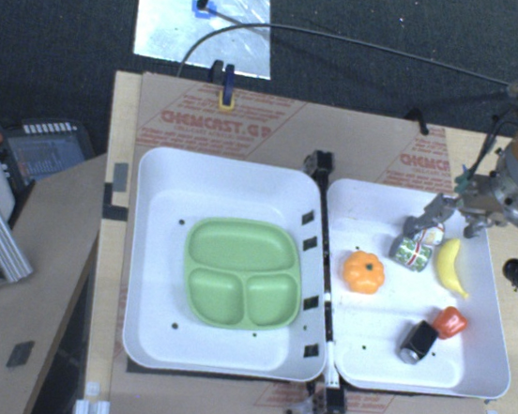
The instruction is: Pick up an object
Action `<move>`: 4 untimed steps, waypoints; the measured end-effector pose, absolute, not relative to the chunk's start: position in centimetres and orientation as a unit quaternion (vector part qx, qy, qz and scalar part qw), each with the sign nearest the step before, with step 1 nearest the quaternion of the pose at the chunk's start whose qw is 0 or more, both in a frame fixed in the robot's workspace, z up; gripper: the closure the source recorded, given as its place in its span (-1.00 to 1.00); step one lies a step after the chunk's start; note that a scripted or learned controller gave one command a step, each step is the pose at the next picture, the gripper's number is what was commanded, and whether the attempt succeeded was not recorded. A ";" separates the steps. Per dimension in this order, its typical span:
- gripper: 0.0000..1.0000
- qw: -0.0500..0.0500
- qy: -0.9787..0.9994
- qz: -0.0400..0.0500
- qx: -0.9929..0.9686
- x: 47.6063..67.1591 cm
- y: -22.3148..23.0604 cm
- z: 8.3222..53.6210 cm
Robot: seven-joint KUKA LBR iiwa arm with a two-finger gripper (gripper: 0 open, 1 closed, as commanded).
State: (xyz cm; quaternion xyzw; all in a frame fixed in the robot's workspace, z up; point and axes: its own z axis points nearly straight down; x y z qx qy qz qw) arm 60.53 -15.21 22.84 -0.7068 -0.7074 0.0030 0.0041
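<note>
1. We find the gripper (443,214) low over the far part of the right bin (479,372), its fingers reaching toward a small green-and-white can (414,252) lying just below and to the left of them.
2. How wide the fingers stand, we cannot tell; they are blurred, and nothing shows plainly between them. We log no grasp.
3. All candidate objects rest on the bin floor: the can, a banana (450,266) just beside it, an orange pumpkin-like toy (364,272) nearer the divider, and a red-and-black item (434,332) toward the near edge.
4. The left bin (156,235) bears a green divided tray (236,272).
5. Judgement: approach under way; closing and lifting remain.
</note>
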 end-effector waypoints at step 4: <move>-1.00 0.000 -0.707 0.000 -0.707 61.0 -15.6 8.3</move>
